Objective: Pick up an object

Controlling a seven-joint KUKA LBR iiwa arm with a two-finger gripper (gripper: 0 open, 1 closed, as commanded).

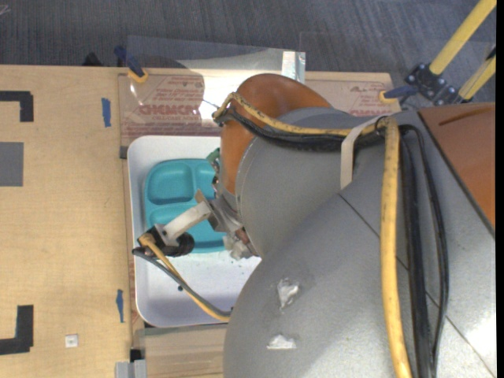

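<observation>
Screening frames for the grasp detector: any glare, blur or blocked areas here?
Camera view: bright glare on the clear plastic sheet beyond the white bin; the arm sits close to the lens, looks a bit soft, and covers much of that bin; the teal tray is evenly lit and reasonably sharp.

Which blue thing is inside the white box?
The big turquoise tray with sections, lying in the white box. The other blue things are little dark tape strips stuck on the brown bench outside it.
</observation>
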